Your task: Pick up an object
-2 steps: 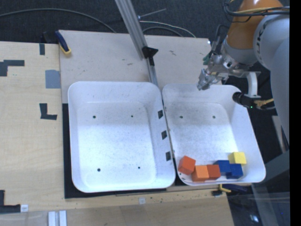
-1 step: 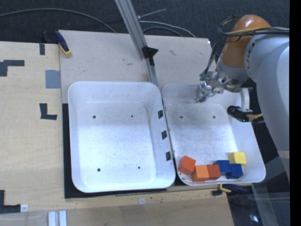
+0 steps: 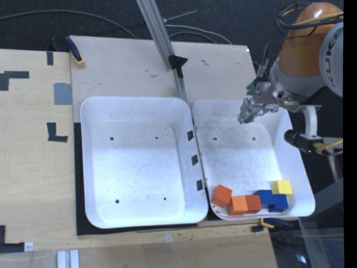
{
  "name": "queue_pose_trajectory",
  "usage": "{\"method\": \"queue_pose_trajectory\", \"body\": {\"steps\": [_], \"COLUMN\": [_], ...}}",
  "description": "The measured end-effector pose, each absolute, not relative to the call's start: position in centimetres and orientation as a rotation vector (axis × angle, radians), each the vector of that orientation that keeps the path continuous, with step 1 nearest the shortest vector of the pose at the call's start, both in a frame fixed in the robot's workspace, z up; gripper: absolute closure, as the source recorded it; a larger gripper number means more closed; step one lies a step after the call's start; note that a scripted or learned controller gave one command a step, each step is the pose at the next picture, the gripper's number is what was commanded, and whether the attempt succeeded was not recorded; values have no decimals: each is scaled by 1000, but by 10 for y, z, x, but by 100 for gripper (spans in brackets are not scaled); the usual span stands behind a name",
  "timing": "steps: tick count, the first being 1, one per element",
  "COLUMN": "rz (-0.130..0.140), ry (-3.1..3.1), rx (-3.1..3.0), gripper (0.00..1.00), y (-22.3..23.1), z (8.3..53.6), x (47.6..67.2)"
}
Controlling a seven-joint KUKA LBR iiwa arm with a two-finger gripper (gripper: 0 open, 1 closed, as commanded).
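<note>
Several small blocks lie along the near edge of the right bin (image 3: 290,166): a red-orange block (image 3: 222,195), an orange block (image 3: 239,204), a blue block (image 3: 273,200) and a yellow block (image 3: 282,187) resting on the blue one. My gripper (image 3: 247,114) hangs over the far end of the right bin, well away from the blocks, with nothing visibly between its fingers. Its fingers point down toward the bin floor.
The left bin (image 3: 89,149) sits beside the right one, its floor bare. A slanted metal pole (image 3: 159,35) crosses above the bench to the bins' shared far corner. Cables lie behind the bench.
</note>
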State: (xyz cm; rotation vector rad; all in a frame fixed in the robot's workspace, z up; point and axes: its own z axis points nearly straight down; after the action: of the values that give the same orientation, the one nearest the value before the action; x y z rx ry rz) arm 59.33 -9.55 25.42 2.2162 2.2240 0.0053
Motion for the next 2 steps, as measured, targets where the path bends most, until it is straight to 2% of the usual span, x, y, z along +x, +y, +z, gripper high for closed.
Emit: {"method": "queue_pose_trajectory", "body": {"steps": [1,2], "rz": [9,-2], "ry": [2224,2229], "rx": [2212,2219], "gripper": [100,100], "y": [-61,-25], "z": [344,342], "x": [570,519]}}
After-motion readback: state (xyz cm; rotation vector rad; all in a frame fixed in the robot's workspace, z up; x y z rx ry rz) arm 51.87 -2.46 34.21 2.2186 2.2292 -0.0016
